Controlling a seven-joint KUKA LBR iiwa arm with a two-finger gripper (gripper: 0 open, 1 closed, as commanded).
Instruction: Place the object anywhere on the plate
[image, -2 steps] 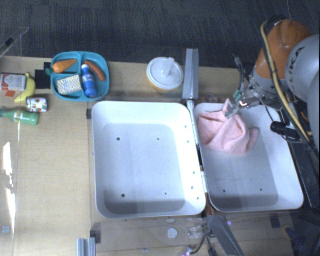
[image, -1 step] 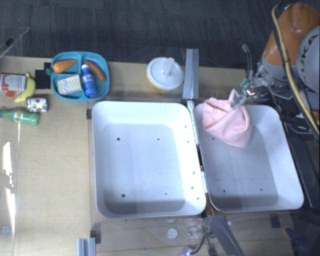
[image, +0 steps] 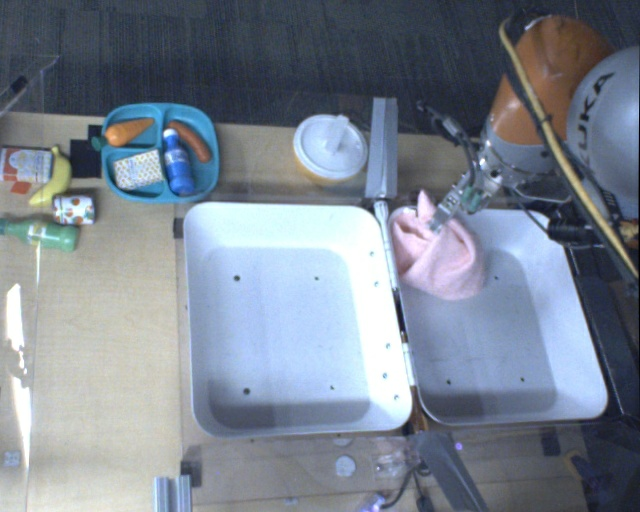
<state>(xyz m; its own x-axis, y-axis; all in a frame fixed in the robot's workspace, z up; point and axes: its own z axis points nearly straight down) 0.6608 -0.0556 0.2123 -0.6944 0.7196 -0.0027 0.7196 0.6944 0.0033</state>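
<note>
so the gripper (image: 442, 222) sat over the far left corner of the right bin (image: 530, 390), with its fingers pinched into the top of a pink cloth (image: 440, 262). a little peak of fabric looked caught between the tips, so they seemed nearly shut on it, though it was small in the view and hard to be sure how solid the hold was. the rest of the cloth hung or slumped below, draped against the wall shared with the left bin (image: 290, 400), with its lower part apparently resting on the bin floor.

the nearest thing to a plate was the blue divided plate (image: 205, 170) on the bench beyond the left bin, already holding toy food and a small blue bottle (image: 178, 160). it was well apart from the cloth.

to do this step well, the arm would probably want to lift straight up until the whole cloth cleared the bin wall before travelling, because a trailing hem could snag the rim and pull free of a pinch that thin. a slow carry would help too.
</note>
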